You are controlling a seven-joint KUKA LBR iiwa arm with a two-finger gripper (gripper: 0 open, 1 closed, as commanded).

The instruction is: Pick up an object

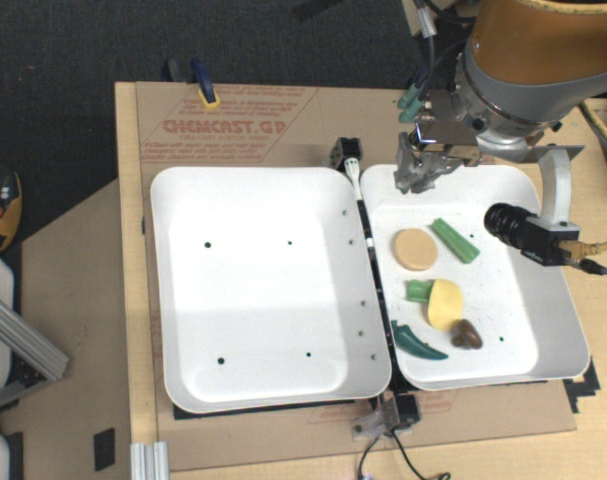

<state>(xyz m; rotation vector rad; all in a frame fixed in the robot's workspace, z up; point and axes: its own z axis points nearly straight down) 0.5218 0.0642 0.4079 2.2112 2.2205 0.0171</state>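
Two white bins sit side by side on the worktop [133, 268]; left bin [253, 288] has nothing in it, right bin [543, 318] has all the objects. Objects clustered mid-bin: tan round disc [416, 249], green block [454, 240] just beside it at a slant, yellow piece [444, 305] below, small green piece [418, 290] touching the yellow one, dark green curved pepper-like thing [417, 341] and a brown lump [467, 335] near the front edge. Gripper [420, 175] hangs over the back-left corner of the right bin, above and apart from the disc. Can't tell how far its fingers are spread, they blur into one grey mass; nothing visible between them. A black cylinder [518, 229] on the arm's side mount hangs over the right part of the bin.

Progress: looks like the start or approach. No object lifted, all lie flat in the bin. Whole pick is left: descend on one, close, raise. Disc or green block are nearest, likely candidates.
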